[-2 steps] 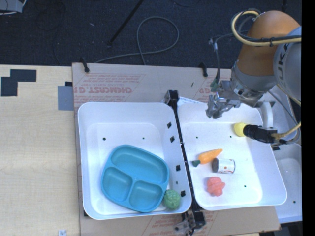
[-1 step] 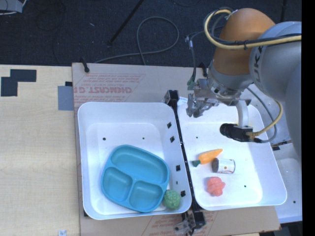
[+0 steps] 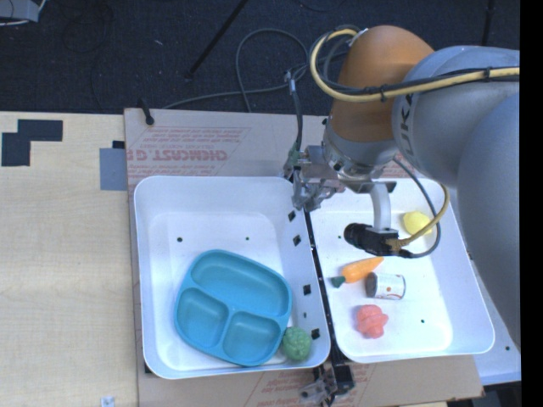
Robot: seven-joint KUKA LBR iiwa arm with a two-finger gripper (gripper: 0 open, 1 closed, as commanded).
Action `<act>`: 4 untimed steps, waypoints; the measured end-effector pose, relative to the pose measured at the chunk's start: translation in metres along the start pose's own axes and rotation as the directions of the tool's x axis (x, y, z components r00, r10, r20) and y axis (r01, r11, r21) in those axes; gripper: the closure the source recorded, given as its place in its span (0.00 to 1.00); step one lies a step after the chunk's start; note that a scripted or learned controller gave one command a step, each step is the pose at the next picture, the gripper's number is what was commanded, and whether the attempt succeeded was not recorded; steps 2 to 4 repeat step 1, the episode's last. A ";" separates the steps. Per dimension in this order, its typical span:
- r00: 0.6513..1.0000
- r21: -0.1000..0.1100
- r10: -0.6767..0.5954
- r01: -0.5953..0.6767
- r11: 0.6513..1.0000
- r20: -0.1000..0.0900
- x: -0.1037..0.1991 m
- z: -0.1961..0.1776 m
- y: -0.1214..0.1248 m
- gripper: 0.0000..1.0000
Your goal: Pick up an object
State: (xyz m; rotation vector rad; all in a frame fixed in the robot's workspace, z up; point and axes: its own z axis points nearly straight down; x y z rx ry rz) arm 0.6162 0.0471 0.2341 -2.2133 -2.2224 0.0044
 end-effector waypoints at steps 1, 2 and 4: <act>1.000 -0.002 -0.001 0.001 1.000 0.000 0.049 -0.005 -0.007 1.00; 1.000 -0.002 -0.001 0.001 1.000 0.000 0.049 -0.005 -0.007 1.00; 1.000 -0.002 -0.001 0.001 1.000 0.000 0.049 -0.005 -0.007 1.00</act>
